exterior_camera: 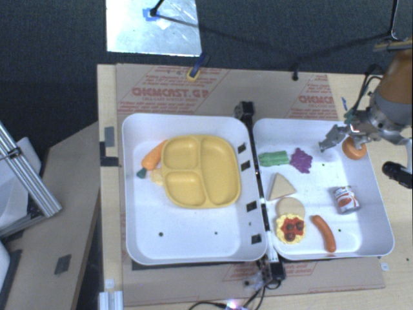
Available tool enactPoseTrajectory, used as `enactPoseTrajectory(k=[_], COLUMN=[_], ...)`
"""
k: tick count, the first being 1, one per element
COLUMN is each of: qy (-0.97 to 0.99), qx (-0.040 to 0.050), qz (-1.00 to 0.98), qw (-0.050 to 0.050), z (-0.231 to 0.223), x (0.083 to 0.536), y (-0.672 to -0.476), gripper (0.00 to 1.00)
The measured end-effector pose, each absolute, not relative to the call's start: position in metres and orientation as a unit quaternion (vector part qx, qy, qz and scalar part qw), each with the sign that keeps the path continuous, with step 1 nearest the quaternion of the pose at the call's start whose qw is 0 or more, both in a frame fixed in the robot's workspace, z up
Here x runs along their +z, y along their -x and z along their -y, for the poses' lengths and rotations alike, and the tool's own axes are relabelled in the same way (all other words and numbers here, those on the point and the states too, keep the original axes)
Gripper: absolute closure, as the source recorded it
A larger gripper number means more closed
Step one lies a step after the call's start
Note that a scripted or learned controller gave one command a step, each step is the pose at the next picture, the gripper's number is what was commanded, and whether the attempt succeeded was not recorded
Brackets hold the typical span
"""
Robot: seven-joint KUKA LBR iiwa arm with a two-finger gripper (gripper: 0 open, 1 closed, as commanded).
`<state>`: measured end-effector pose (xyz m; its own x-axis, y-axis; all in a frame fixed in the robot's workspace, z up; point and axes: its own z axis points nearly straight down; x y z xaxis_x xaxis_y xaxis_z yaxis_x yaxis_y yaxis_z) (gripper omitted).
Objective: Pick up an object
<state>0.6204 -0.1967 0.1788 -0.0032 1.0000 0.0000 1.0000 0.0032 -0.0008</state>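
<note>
The arm reaches in from the right, its gripper (335, 139) hanging over the upper right corner of the right bin (377, 199); whether it is open or closed cannot be told, and nothing is seen in its grasp. Just beside it lies an orange round toy (354, 149); across the bin lie a purple grape bunch (301, 160), a green vegetable (273, 158), a cheese wedge (281, 186), a small pizza (291, 227), a sausage (324, 232) and a small can (346, 199). The left bin (139, 192) holds a yellow divided plate (197, 171) with a carrot (152, 156) touching its left edge.
</note>
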Motion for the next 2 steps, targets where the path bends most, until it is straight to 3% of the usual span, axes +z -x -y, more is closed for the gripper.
enactPoseTrajectory(k=[2], qy=[0.706], qx=[-0.0022], qz=[0.708], qw=[-0.002], z=[0.199], x=[0.097], y=[-0.614], gripper=[0.0])
